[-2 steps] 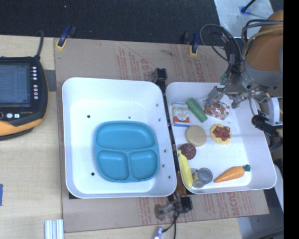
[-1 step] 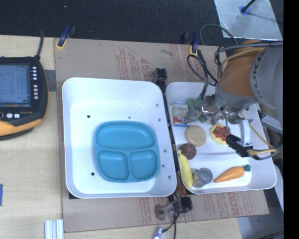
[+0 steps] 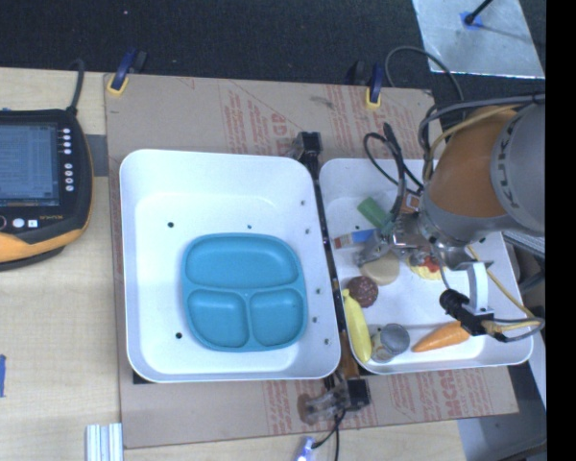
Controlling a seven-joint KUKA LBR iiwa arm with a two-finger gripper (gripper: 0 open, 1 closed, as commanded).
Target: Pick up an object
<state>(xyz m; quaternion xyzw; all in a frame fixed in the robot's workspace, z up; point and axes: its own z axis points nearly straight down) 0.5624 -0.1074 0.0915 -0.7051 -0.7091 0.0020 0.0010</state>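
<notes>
I've got the gripper [image 3: 396, 241] low over the crowded right bin [image 3: 504, 355], can't tell how its fingers stand, with the beige piece [image 3: 382, 271], brown ball [image 3: 363, 291], banana [image 3: 356, 326] and carrot [image 3: 440, 336] hugging the walls, little free floor.

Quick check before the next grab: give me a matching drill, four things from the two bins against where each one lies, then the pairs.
Things:
1. blue tray
2. carrot
3. banana
4. green block

Places:
A. along the right bin's left wall, near the front
B. in the left bin, on its floor
C. toward the back of the right bin, beside the arm
D. at the front edge of the right bin, lying sideways

Pairs: 1-B, 2-D, 3-A, 4-C
</notes>
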